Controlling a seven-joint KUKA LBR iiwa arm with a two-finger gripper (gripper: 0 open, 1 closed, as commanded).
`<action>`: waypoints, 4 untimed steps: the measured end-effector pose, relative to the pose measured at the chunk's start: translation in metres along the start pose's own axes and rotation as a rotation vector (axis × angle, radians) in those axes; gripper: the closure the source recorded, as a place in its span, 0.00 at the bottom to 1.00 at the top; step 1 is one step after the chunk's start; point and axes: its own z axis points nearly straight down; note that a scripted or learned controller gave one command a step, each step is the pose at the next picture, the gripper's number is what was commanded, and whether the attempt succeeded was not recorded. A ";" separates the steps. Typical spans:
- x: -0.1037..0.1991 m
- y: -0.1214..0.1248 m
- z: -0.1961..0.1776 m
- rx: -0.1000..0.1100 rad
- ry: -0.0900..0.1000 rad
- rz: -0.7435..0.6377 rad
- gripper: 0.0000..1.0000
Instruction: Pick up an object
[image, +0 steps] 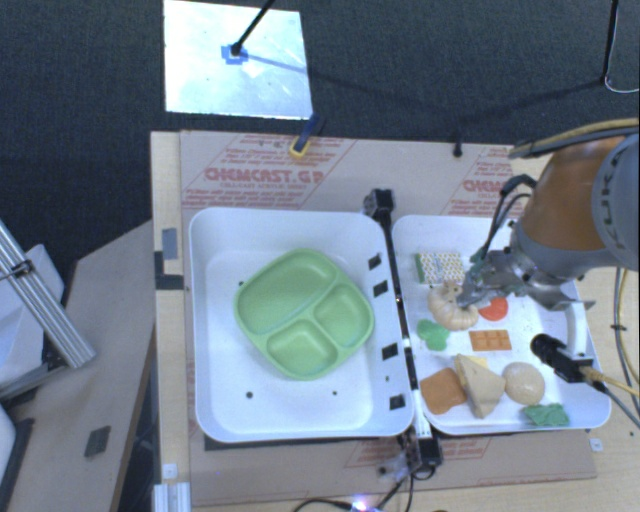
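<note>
Pincer (470, 291) low in right bin (590, 400), touching croissant (452, 309) just below-left; grip state unreadable, pick not yet shown done.

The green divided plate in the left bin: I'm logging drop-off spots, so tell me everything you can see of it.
The pale green plastic plate with three compartments lies flat near the middle of the left white bin, turned at a slant to the bin's walls. It has rounded corners, a raised rim and low ridges that split it into one large and two smaller sections. All three sections look bare. It rests on the bin floor only.
</note>
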 end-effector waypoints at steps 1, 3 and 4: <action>0.000 0.002 -0.054 0.000 0.000 -0.001 1.00; 0.044 -0.056 -0.052 0.007 0.002 -0.001 1.00; 0.036 -0.060 -0.056 0.006 0.001 0.002 1.00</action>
